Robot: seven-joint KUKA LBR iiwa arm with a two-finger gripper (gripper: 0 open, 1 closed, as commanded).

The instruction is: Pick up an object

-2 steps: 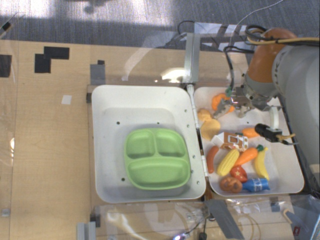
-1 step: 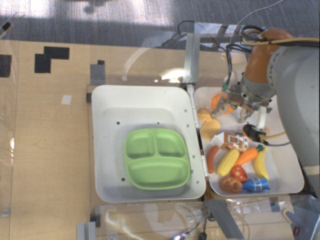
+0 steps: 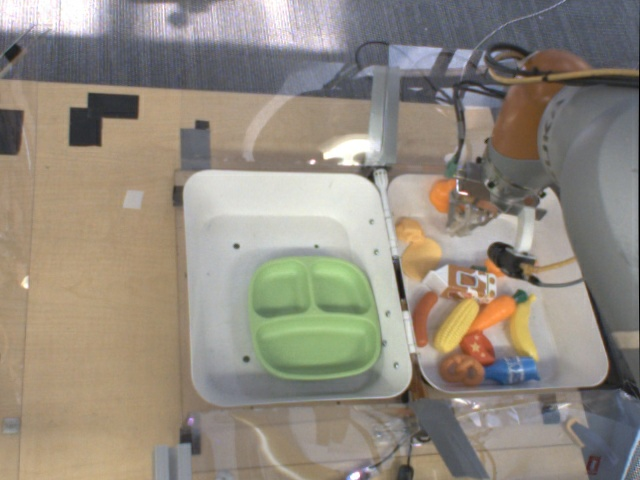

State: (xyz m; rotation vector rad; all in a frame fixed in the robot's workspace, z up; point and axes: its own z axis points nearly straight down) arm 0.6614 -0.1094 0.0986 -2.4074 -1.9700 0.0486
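End effector, grip state unclear, hangs over right bin just beside orange fruit

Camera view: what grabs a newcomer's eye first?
Probably the green divided plate, alone in the left bin. Next, the bright heap of toy food in the right bin: corn, carrot, banana. Then the grey arm with its orange band, its claw over that bin's far end beside an orange piece.
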